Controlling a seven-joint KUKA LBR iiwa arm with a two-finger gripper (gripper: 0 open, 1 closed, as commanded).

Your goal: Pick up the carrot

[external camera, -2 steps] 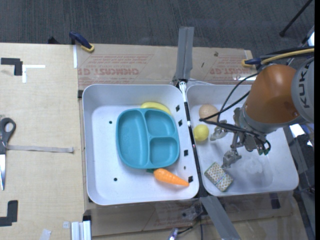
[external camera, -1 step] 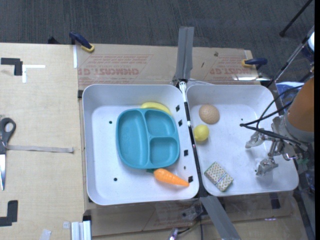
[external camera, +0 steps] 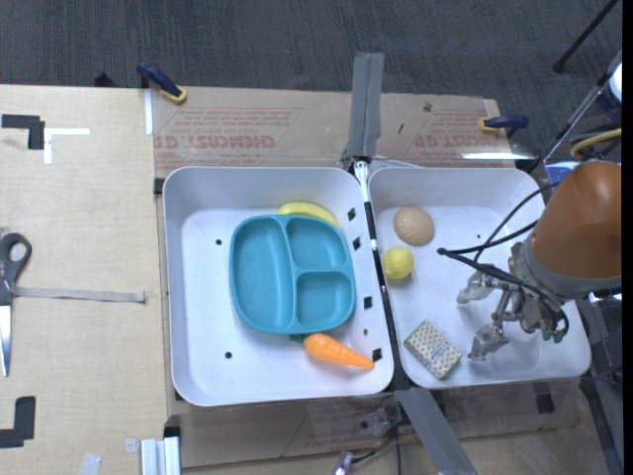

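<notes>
Presently listed, by descending size: wooden bench [external camera: 79,364], pale, bearing a strip of printed cardboard at its far side. Left bin [external camera: 188,364], shallow, white, holding three items. Right bin [external camera: 465,191], same make, set just beside the left one, their inner walls touching along the middle. Arm [external camera: 586,221], grey with an orange band, reaching in from the right over the right bin. Divided plate [external camera: 292,272], teal, three compartments, lying flat in the middle of the left bin. Gripper [external camera: 495,315], hanging over the near right part of the right bin, well apart from the carrot; whether its jaws are parted or closed cannot be told. Carrot [external camera: 338,352], orange, lying on its side in the left bin's near right corner, just beside the plate's near edge. Patterned packet [external camera: 432,349], near the right bin's front wall. Yellow object [external camera: 309,210], mostly hidden behind the plate's far edge. Tan egg-shaped item [external camera: 414,226] and small yellow lemon-like fruit [external camera: 398,263], both in the right bin's left part. Scissors [external camera: 10,265], at the bench's left edge.
</notes>
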